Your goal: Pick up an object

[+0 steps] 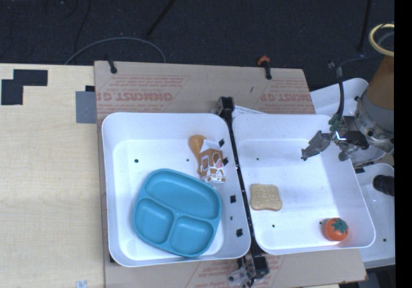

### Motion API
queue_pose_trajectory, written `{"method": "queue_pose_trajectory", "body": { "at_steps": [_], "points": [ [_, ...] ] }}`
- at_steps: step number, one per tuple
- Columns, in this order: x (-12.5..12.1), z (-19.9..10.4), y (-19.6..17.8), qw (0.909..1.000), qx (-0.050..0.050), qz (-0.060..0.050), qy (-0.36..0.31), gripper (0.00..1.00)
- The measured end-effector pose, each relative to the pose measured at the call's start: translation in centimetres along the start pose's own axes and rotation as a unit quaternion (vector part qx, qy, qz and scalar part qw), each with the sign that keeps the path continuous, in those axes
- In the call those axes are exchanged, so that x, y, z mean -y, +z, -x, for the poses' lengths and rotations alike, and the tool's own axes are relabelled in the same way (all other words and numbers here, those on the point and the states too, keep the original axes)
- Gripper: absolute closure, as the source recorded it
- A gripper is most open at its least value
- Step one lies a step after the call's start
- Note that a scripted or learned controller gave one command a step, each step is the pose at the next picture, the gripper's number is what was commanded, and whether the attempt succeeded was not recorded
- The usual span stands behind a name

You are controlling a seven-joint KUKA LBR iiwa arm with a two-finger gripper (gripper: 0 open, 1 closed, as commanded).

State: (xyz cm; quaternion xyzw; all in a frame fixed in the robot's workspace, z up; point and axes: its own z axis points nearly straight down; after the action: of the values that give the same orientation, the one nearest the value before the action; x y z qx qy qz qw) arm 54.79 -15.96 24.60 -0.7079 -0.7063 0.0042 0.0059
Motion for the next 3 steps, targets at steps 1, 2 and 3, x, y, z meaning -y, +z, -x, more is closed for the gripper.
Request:
{"method": "queue_pose_trajectory", "body": {
  "at_steps": [1,2,3],
  "points": [
    [-0.2,0.0,-0.7,1.0000,0.001,0.006,-0.001,0.00],
    [0.7,-0.1,5.1,1.0000,0.000,0.003,-0.001,0.00],
    [1.5,0.0,11.3,1.0000,0.000,0.003,-0.001,0.00]
  ]
}}
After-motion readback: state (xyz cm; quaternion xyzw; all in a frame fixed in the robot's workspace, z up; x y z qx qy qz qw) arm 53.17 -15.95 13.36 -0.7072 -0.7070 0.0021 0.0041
